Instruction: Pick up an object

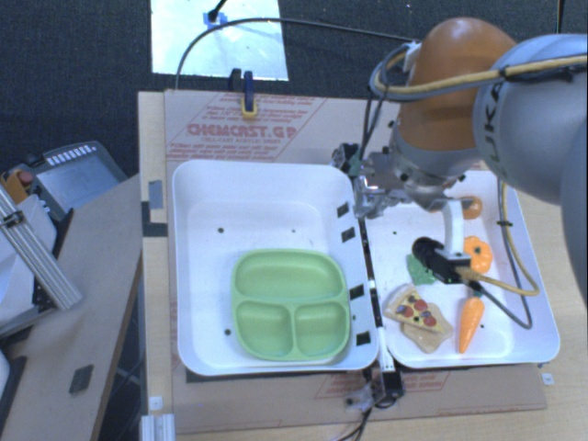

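I see the left bin (184, 246) on the worktop (248, 131), off to the pincer's left; in it a green divided plate (289, 301) lies flat, lower left of the pincer and well apart from it. The pincer (360, 184) hangs at the wall where the two bins meet, near their far end; I cannot tell whether it is wide or narrow, and I see nothing held in it. The things to pick up all lie in the right bin (537, 329), lower right of the pincer; nearest is a small green piece (420, 269); below that is a toy pizza slice (420, 315), flat on the bin floor; just right of the slice is a toy carrot (469, 322), tip toward the near rim; above the carrot is an orange piece (478, 251); a smaller orange piece (470, 208) sits directly right of the pincer, partly hidden by the arm.
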Robot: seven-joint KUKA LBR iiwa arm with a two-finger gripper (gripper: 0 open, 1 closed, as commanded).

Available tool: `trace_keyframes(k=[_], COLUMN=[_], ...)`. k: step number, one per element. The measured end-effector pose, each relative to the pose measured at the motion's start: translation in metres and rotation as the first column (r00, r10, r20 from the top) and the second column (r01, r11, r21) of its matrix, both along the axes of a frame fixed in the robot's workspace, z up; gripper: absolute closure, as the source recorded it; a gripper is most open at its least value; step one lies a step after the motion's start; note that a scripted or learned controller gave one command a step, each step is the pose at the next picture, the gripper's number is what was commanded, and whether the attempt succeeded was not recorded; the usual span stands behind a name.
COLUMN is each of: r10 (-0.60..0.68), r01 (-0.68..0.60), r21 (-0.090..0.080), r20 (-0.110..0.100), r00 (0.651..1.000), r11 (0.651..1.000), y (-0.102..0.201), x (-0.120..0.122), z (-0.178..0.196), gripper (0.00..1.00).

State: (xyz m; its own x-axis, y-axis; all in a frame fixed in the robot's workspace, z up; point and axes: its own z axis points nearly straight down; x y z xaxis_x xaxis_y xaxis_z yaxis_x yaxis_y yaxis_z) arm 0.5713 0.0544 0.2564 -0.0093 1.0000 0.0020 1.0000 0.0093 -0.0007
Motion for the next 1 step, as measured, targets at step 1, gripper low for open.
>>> trace_keyframes(k=[1], r10=[0.0], r01=[0.0], r21=[0.0], r20=[-0.002], r00=[1.0], r11=[1.0], y=[0.0441], x=[-0.0303], z=[-0.0183], gripper=[1.0])
